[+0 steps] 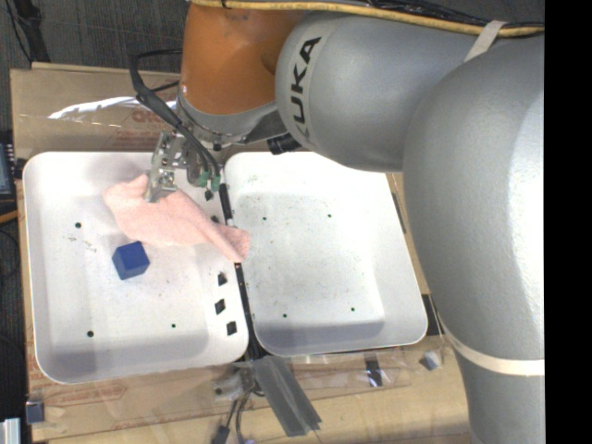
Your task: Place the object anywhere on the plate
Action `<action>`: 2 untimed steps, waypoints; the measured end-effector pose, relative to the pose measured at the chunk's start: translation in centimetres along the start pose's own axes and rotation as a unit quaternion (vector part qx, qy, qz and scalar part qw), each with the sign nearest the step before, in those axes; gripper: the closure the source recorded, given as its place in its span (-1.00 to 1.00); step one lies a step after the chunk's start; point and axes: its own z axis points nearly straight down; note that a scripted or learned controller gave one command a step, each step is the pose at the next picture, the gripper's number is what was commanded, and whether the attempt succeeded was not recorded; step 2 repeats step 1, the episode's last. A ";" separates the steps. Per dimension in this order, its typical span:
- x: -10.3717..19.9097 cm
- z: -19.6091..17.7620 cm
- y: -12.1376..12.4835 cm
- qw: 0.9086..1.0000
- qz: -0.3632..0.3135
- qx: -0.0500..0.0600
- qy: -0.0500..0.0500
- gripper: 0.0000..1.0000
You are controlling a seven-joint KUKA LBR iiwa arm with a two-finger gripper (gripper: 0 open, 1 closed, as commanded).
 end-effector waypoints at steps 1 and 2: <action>0.0 0.0 0.0 1.000 0.000 0.000 0.000 -1.00; 0.0 0.0 0.0 1.000 0.000 0.000 0.000 -1.00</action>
